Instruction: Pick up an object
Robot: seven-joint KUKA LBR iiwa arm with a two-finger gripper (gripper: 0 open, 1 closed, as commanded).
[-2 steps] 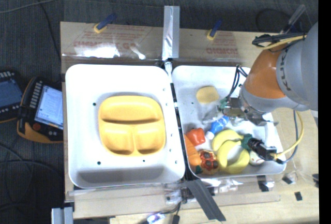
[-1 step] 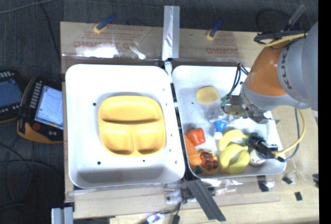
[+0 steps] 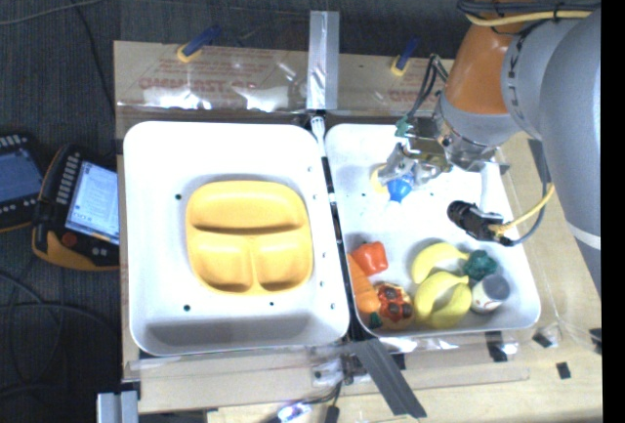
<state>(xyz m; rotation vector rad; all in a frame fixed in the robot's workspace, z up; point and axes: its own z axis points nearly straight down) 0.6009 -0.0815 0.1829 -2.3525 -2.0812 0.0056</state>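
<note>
The right bin (image 3: 527, 309) holds yellow bananas (image 3: 439, 284), a red pepper (image 3: 369, 258) and other small items along its near edge; the left bin (image 3: 146, 216) holds a yellow divided tray (image 3: 250, 235). Farther back in the right bin, the gripper (image 3: 408, 169) sits directly above a small blue object (image 3: 398, 189). Its grasp state cannot be determined.

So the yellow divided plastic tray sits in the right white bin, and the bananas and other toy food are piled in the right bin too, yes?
Not quite. The camera view shows the yellow divided plastic tray in the left white bin. The yellow bananas and other toy food are indeed piled in the right white bin.
</note>
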